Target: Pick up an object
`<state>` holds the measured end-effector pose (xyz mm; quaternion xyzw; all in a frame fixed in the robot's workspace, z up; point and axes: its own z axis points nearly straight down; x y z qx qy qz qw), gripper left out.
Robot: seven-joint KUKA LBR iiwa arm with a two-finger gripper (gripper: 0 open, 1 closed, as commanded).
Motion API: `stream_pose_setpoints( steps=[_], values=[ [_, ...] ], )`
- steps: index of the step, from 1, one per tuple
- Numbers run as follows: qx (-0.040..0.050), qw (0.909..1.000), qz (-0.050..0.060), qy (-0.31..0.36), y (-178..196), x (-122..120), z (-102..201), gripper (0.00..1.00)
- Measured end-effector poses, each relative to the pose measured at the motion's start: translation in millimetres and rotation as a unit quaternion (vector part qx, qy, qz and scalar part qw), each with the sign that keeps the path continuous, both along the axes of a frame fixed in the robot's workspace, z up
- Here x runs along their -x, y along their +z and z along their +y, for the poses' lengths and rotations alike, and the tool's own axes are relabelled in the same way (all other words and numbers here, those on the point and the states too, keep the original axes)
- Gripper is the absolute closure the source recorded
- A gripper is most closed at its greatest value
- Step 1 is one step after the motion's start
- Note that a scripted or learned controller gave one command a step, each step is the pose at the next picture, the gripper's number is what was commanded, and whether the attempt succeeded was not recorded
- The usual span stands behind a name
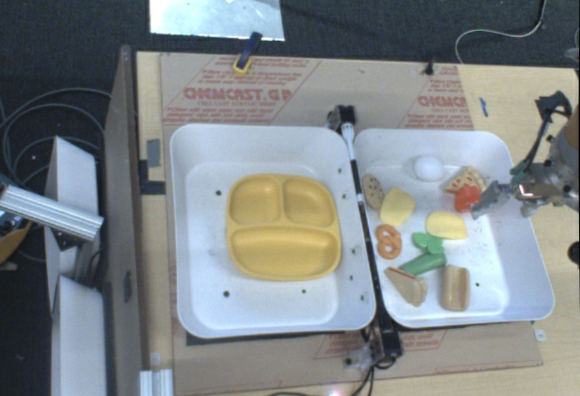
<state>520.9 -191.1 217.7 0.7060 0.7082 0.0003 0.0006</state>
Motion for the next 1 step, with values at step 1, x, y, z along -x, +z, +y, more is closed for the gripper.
stream_pose_setpoints(
  steps=[1],
  values=[
    [-0.0017, 1.0000, 0.003, 0.002, -136.1, -37.0, 26.8, 0.00]
  ],
)
